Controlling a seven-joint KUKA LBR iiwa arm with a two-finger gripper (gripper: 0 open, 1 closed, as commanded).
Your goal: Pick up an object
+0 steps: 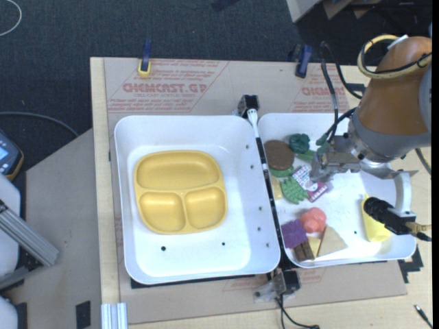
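One fixed camera looks down at a slant from above the tabletop point(206, 88), far enough back to take in both bins point(130, 184) and the dark floor point(68, 19) beyond; the arm point(394, 94) enters at right.

Glossy smooth plastic white bins point(130, 184), a glossy yellow plastic tray point(181, 190), on paper-covered board point(171, 81).

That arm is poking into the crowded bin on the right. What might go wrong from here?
The gripper sits low over a tight cluster: a green toy, a pink-patterned packet and a brown round piece. It could catch two at once, or just shove them aside and come up with nothing.

The cluster lies near the right bin's inner wall, so a nudged piece might wedge against it, harder to grasp later.
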